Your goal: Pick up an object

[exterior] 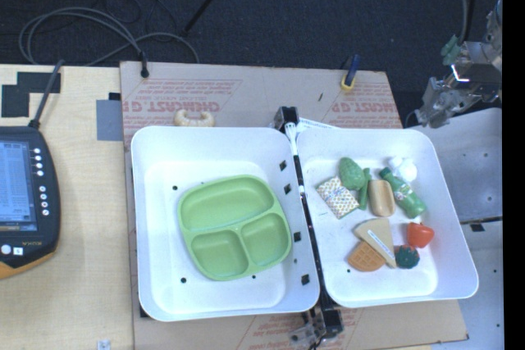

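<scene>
Gripper point(459, 82) is being parked past the right bin's point(459, 283) far right corner (finger state cannot be told), while the toys, e.g. the bread roll point(381, 197), are being left below-left of it.

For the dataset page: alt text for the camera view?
Two white bins sit side by side: the left bin holds a green divided tray, the right bin a cluster of small toy foods. A handheld controller lies at far left.
</scene>
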Motion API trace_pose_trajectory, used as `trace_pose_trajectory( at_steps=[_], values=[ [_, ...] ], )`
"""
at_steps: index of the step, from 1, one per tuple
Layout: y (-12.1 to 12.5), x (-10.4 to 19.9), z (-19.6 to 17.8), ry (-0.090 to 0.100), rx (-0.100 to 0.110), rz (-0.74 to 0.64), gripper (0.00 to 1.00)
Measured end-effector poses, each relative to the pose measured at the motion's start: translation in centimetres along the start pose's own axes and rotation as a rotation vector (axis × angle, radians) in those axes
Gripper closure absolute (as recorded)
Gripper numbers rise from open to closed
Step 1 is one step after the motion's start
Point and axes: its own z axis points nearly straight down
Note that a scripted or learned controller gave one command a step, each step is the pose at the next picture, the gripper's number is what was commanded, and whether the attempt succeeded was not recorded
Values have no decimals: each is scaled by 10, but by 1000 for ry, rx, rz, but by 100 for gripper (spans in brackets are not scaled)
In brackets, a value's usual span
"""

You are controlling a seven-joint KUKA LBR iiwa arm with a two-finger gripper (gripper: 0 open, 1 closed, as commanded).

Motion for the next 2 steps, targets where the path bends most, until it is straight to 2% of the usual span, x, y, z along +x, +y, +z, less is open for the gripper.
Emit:
trace_pose_trajectory(
  at_steps=[1,2],
  values=[
    [-63,49,1,1,2,-8,100],
    [-66,73,67,0,9,-5,100]
  ],
)
